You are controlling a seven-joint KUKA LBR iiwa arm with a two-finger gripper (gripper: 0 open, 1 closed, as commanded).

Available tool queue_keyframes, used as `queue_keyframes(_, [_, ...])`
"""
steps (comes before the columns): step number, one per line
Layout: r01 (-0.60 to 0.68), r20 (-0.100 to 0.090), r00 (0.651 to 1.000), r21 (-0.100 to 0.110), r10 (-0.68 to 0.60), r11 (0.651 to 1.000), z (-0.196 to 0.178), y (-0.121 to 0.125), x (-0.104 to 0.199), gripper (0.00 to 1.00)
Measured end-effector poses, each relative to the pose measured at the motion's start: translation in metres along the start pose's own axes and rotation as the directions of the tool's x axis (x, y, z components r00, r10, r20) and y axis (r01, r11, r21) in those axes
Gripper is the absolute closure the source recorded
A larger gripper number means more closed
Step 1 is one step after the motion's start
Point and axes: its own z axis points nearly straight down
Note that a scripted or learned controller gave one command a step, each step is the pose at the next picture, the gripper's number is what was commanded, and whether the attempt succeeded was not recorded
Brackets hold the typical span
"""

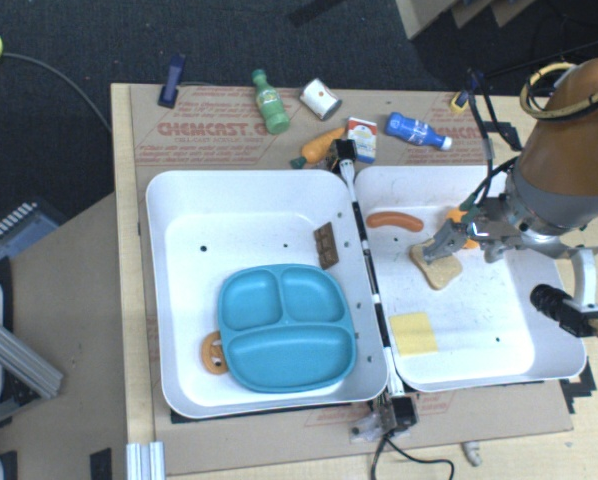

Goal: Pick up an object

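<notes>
Two shallow white bins sit side by side on the bench. Starting at the left, the left bin (179, 268) carries a blue divided tray (284, 326) near its front edge, with a small brown pretzel-like piece (213, 354) tucked against the tray's left side. A dark brown bar (326, 245) lies near that bin's right wall, apart from the tray.

Behind the bins, on the cardboard, lie a dark blue item (171, 80), a green bottle (271, 102), a white can (320, 98), an orange piece (322, 147), a small carton (361, 139) and a blue bottle (418, 131).

Moving rightward, the right bin (499, 363) holds a hot dog sausage (394, 222) near its back left, a yellow square slice (414, 333) toward the front, and a tan bread piece (437, 267) between them, further right.

Farthest right, the gripper (447, 247) hangs low over the bread piece, its grey fingers reaching the piece's upper edge. Whether the jaws are parted or closed on the bread cannot be told from this slant, as the fingertips blur into the piece. The bread appears to rest on the bin floor.
</notes>
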Motion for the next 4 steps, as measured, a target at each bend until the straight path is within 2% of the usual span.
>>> queue_keyframes(1, [-0.001,0.003,1.0,-0.007,0.001,1.0,0.125,0.064,-0.046,0.0])
queue_keyframes(3, [-0.002,0.002,1.0,-0.007,0.002,1.0,0.125,0.007,-0.014,0.0])
queue_keyframes(4, [-0.003,0.003,1.0,-0.009,0.003,1.0,0.125,-0.003,-0.003,0.0])
